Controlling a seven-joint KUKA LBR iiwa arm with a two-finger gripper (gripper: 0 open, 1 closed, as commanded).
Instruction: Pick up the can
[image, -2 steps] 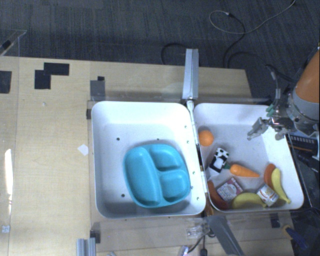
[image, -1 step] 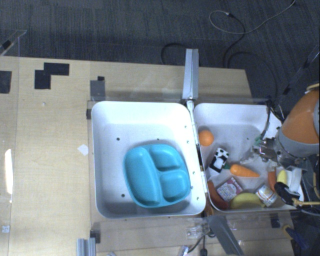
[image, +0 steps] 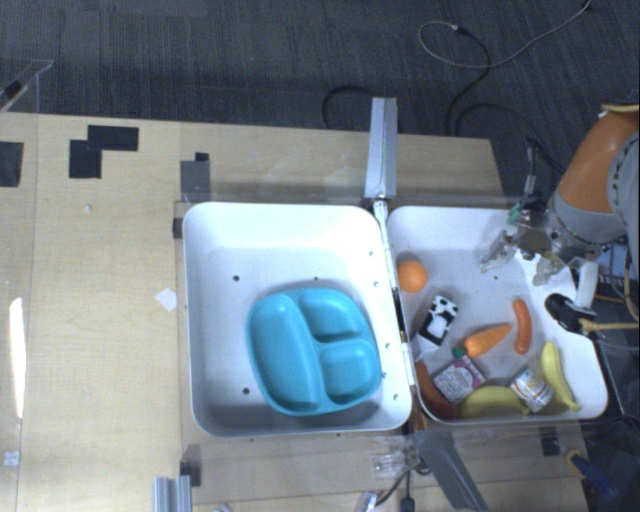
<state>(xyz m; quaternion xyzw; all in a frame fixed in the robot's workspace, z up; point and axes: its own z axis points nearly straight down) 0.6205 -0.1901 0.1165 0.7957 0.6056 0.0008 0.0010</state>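
**Can hemmed in at the right bin's front edge**

The can (image: 531, 389) is lying near the front wall of the right bin (image: 450, 225), with bananas crowding it: one (image: 556, 374) just to its right, another (image: 492, 400) touching its left. A red packet (image: 459, 380) and a carrot (image: 487, 340) are closing off the left approach, and a sausage (image: 522, 326) is sitting just behind. Open floor is showing across the bin's back half, between the orange (image: 412, 274) and the gripper (image: 520, 245)
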